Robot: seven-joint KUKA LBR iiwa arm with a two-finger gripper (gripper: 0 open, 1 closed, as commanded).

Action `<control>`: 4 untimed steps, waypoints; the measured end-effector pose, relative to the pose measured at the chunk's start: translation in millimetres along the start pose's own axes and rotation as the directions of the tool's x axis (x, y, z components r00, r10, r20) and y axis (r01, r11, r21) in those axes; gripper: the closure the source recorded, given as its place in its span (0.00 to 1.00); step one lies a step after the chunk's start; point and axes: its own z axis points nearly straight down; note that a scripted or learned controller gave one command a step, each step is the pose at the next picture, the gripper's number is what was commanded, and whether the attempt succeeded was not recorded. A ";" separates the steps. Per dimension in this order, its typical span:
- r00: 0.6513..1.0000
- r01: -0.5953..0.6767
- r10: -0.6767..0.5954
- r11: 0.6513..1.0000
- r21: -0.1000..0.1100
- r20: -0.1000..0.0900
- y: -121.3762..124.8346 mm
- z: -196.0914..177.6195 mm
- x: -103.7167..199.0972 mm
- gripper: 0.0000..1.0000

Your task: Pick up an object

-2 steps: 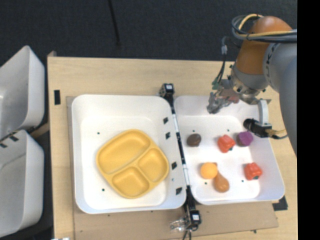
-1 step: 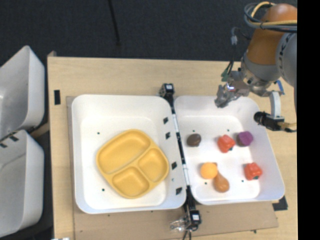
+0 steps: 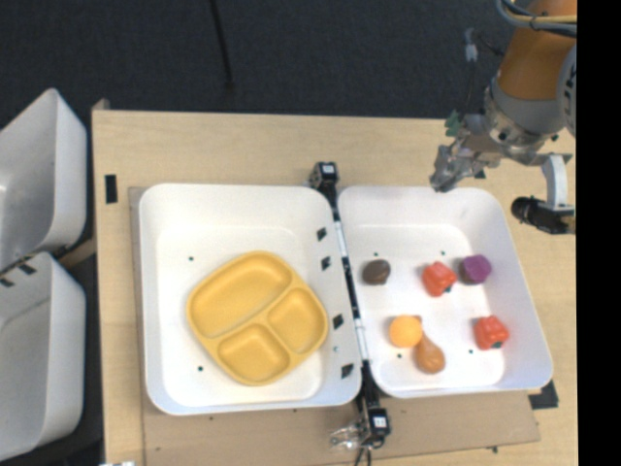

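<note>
The right bin [image 3: 505, 223] holds several small items: a dark brown lump [image 3: 376, 272], a red-orange piece [image 3: 439, 279], a purple piece [image 3: 474, 269], an orange ball [image 3: 406, 331], a tan pear-like piece [image 3: 430, 356] and a red piece [image 3: 491, 332]. My gripper [image 3: 448, 175] hangs over the bin's far rim, above and behind all of them, with nothing seen in it. The grey wrist and orange band rise from it toward the upper right.
The left bin [image 3: 160, 260] carries a yellow three-compartment plate [image 3: 257, 316]. A black clip [image 3: 323, 174] sits at the far end of the seam between the bins. White chair-like shapes [image 3: 34, 260] stand off the bench's left side.
</note>
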 end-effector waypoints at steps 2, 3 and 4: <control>1.000 0.003 -0.003 1.000 0.007 -0.001 -18.7 8.0 107.3 1.00; 1.000 0.002 -0.002 1.000 0.008 -0.001 -26.8 23.4 154.3 1.00; 1.000 0.002 -0.002 1.000 0.008 -0.002 -44.5 22.5 199.3 1.00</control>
